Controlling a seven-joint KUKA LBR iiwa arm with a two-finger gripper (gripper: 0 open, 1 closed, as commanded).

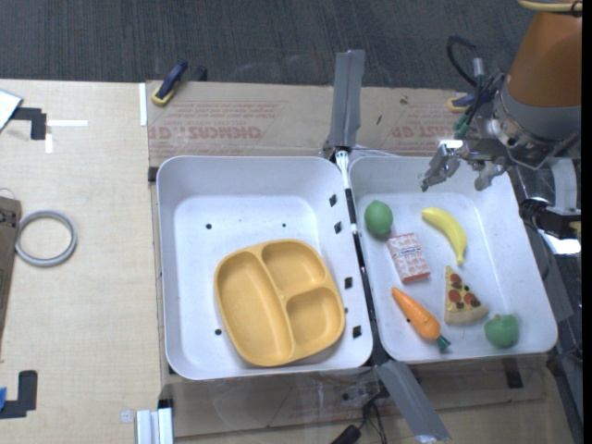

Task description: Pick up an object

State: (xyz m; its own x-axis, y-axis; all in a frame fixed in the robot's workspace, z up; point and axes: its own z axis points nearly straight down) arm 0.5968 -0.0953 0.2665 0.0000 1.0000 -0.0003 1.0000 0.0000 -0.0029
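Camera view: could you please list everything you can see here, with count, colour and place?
bins: 2, white, side by side on the bench
divided plate: 1, yellow, left bin
lime: 1, green, right bin, far left
banana: 1, yellow, right bin, far middle
carton: 1, red and white, right bin, middle
carrot: 1, orange, right bin, near side
pizza slice: 1, tan, right of carrot
green fruit: 1, right bin, near right corner
tape roll: 1, grey, bench left
arm: 1, orange band
end effector: 1, open, above right bin's far edge
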